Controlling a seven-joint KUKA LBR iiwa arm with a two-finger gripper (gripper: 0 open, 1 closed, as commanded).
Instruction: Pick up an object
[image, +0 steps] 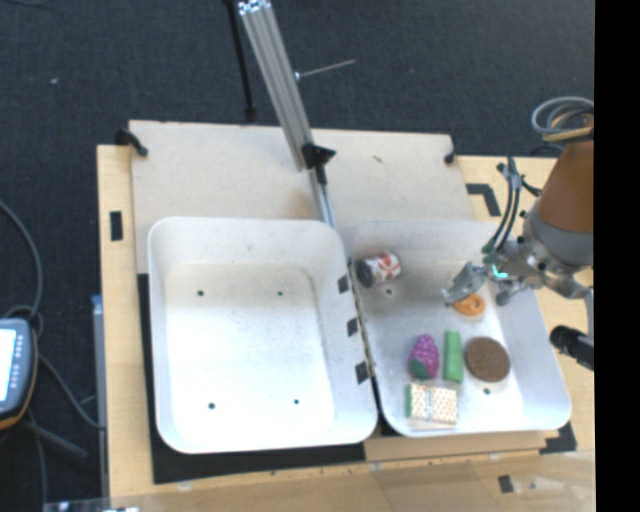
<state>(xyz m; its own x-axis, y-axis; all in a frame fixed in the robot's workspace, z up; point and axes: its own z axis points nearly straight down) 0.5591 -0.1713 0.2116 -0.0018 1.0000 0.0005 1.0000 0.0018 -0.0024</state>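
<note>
From the camera above the surface (120, 300), we see the tool (482, 285) hanging low over the right bin (555, 400), its grey fingers spread to either side of a small orange object (470, 306) that lies on the bin floor just beneath them; we cannot tell whether the fingers touch it, and nothing is lifted between them. The orange piece is small, rounded and bright, partly hidden by the tool. Up and to the left of it, near the bin's left wall, lies a small can (380, 268) on its side, with a red and white label. Lower in the same bin we see a cluster of things close together: a purple, bumpy object (425, 355), a green stick-shaped object (453, 356) just beside it on the right, a brown round disc (487, 359) next to that, and a flat patterned packet (432, 404) below the purple one, close to the bin's front edge. The left bin (165, 250) shows its white floor with a few dark dots. A metal rail (285, 90) slants down from the top towards the gap between the bins.
</note>
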